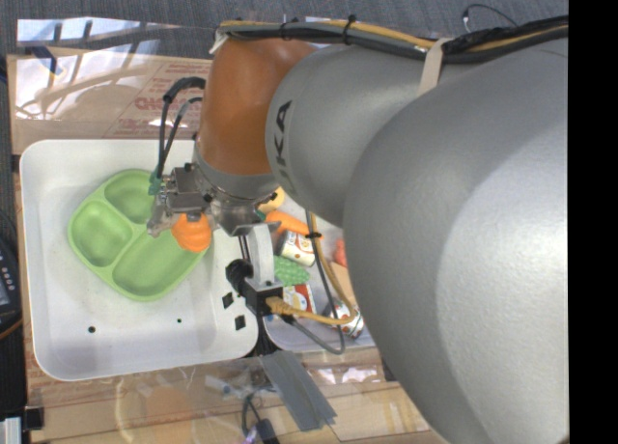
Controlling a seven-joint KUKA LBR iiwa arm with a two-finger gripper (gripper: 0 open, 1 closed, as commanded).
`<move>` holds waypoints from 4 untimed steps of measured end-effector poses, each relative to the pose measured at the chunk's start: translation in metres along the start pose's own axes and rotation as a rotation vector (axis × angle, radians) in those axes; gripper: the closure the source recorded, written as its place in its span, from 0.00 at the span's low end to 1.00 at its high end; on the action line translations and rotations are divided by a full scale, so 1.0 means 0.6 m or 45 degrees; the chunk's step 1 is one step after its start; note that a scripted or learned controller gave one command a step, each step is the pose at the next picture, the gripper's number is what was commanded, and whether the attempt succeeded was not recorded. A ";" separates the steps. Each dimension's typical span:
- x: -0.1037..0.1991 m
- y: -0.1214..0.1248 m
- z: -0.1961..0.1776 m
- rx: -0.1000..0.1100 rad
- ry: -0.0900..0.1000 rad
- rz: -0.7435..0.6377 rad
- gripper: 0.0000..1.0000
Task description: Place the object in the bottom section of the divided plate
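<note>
Grey carpet runs behind the desk (87,95), whose brown top carries two shallow white bins side by side under glossy plastic sheeting. Largest in view is the grey arm (454,201), which enters from the right and covers most of the right bin (328,331); its orange band (246,109) sits above the wrist, with black cables routed along the top and down its left side. The left bin (58,336) lies fully exposed and holds a green divided plate (121,235) with three sections, tilted diagonally in the bin's upper half. The hand (179,215) hangs over the plate's right edge, above the boundary between the upper and lower sections. An orange object (193,233) sits directly at the hand's tip, touching the rim of the plate's bottom section; whether the fingers are spread or pressed on it cannot be determined. Small packaged items (294,254), one green and white, lie in the right bin just beside the wrist
</note>
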State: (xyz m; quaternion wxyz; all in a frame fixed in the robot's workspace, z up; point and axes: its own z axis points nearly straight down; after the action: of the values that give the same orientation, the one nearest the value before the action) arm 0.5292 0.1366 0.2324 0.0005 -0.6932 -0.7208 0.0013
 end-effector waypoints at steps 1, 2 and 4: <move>-0.022 -0.012 -0.078 -0.001 0.000 -0.220 1.00; 0.048 -0.072 0.020 0.004 0.000 -0.775 1.00; 0.097 0.020 -0.040 -0.003 0.000 -0.745 1.00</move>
State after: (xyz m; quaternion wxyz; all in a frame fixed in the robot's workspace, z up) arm 0.5391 0.1950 0.2566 0.0001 -0.4559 -0.8900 0.0002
